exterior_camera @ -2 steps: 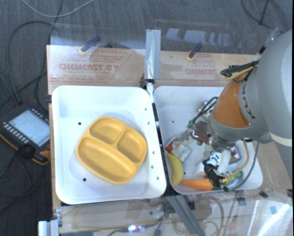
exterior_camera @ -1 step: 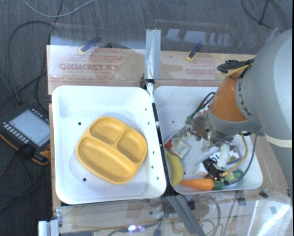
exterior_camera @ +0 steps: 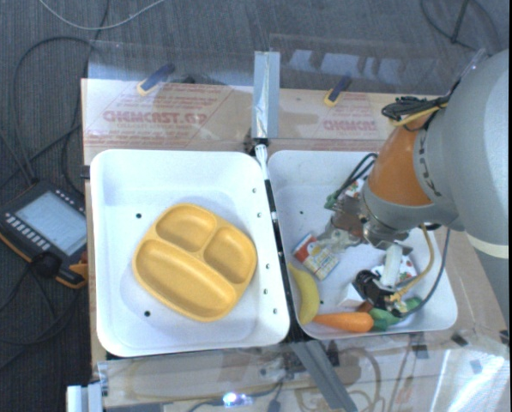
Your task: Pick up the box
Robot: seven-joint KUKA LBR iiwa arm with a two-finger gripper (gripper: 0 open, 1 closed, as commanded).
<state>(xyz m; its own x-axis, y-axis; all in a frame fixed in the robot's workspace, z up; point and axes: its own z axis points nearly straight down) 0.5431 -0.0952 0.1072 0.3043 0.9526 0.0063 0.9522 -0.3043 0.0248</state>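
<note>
Box (exterior_camera: pixel 318 256) lies in R bin (exterior_camera: pixel 303 174) at ~8 o'clock from centre, just beside banana (exterior_camera: pixel 305 293); gripper (exterior_camera: pixel 352 230) touching box at its 2 o'clock; finger state cannot tell; yellow plate (exterior_camera: pixel 195 260) in L bin (exterior_camera: pixel 110 187).

The arm (exterior_camera: pixel 487 144) is a thick, rounded grey casing with a smooth matte surface. An orange band (exterior_camera: pixel 399 174) rings it above the wrist. Black cables (exterior_camera: pixel 410 107) run along the band, and thin wires loop around the end effector (exterior_camera: pixel 358 230).
</note>
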